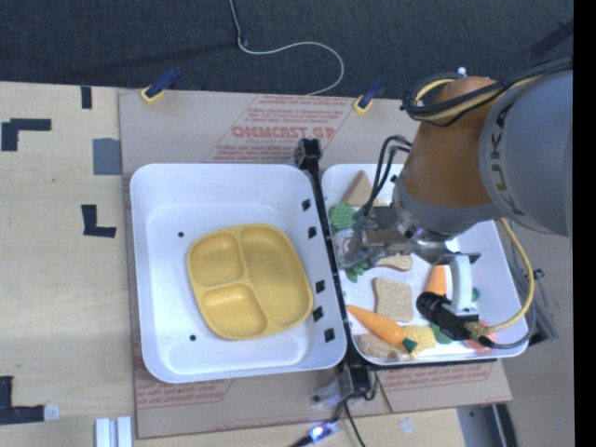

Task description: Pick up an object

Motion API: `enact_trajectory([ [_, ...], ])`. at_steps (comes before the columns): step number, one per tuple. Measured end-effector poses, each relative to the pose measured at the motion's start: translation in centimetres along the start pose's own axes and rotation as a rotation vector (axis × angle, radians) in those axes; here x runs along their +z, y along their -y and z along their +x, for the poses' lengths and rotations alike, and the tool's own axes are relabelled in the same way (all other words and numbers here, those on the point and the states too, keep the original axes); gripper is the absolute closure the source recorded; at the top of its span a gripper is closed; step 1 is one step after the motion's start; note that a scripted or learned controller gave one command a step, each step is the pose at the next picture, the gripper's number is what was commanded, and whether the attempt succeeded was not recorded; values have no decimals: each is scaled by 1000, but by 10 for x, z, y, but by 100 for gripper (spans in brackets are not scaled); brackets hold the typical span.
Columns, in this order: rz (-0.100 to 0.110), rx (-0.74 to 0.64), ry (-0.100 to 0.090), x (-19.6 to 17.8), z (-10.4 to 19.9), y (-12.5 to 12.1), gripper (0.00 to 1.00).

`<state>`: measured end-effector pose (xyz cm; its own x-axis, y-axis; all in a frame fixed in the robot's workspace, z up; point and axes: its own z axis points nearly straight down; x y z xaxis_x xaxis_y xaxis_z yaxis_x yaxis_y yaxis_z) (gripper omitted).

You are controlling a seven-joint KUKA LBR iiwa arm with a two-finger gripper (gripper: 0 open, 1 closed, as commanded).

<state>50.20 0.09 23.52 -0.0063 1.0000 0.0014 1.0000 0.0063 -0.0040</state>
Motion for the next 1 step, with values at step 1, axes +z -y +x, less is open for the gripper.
enact_trajectory([
  [1, 1, 1, 0, 15, 47, 12, 100],
])
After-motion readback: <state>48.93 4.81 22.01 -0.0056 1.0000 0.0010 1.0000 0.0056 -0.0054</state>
